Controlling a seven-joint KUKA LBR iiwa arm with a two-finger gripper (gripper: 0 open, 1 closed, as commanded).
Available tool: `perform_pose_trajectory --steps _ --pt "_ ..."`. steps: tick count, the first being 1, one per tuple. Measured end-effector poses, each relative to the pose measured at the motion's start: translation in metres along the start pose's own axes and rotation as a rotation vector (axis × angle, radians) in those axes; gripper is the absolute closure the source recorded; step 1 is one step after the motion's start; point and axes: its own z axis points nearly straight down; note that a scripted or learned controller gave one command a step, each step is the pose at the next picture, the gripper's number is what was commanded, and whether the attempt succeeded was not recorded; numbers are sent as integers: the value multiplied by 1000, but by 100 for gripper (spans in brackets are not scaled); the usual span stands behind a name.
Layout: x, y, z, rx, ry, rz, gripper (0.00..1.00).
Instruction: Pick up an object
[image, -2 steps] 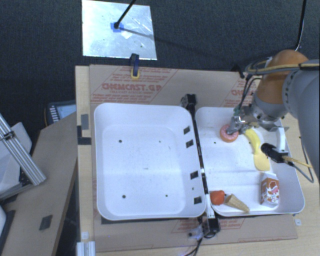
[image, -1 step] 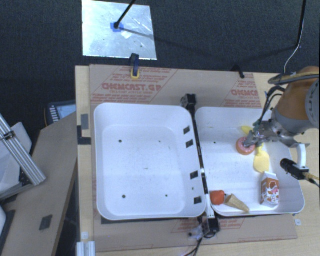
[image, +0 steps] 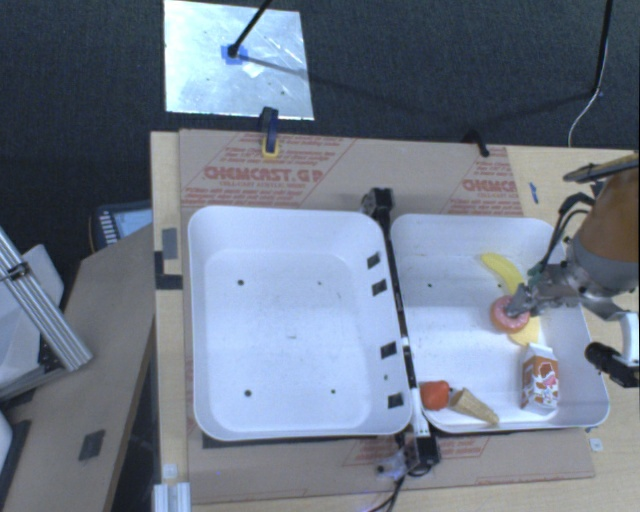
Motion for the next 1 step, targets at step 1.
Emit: perform_pose_trajectory --steps 1 --pt "2 82 -11 -11 -2 -9 100"
